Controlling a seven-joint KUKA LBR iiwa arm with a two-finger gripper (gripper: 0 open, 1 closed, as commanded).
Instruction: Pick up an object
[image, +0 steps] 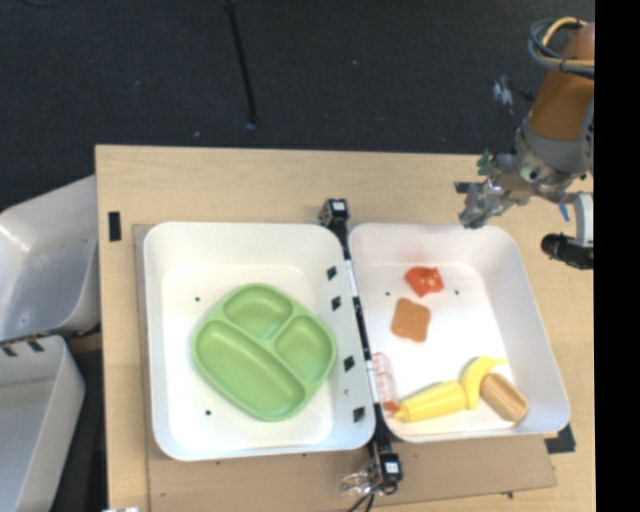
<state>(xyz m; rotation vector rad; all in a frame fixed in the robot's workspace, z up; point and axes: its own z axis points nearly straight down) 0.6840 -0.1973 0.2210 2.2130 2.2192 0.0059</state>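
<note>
Bench w/ two white bins: the left bin (170, 420) holds a green divided plate (263, 350), while the right bin (535, 330) lies just below the pincer (480, 210), which hangs over its far rim; can't tell if it's open or closed, nothing seen in it. Below the pincer, nearest first: red piece (424, 281), tan piece (410, 320), then yellow banana (448, 394) w/ long axis running left-right, touching a brown roll (503, 398). No readable writing; a small label strip (382, 378) near the divider is too blurred.
</note>
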